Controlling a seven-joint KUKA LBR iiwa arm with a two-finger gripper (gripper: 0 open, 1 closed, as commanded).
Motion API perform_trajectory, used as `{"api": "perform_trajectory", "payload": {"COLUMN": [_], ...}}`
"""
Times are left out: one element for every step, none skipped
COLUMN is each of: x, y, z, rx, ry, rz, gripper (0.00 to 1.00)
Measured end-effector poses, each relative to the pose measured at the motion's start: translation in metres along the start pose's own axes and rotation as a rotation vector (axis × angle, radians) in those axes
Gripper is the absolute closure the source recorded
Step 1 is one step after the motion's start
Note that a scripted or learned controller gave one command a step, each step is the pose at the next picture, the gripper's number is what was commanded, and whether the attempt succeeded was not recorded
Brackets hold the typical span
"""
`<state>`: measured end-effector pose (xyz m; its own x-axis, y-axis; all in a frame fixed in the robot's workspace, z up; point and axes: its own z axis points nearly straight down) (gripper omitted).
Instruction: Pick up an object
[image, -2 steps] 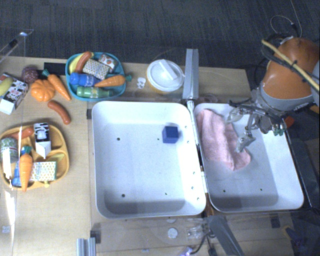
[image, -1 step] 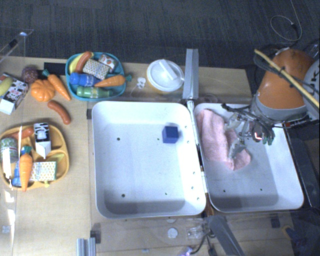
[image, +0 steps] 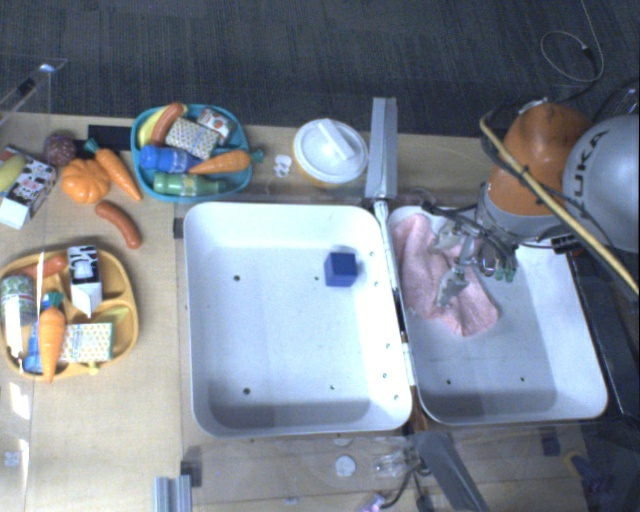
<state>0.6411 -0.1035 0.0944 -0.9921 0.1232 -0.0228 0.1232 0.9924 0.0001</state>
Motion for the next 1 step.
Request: {"api": "perform_trajectory", "payload": {"x": [-0.0210], "y": [0.0056], "z": [0.0013], "rx": [0.002], "ry": [0.042], "rz": [0.291], "gripper": [0.00]}}
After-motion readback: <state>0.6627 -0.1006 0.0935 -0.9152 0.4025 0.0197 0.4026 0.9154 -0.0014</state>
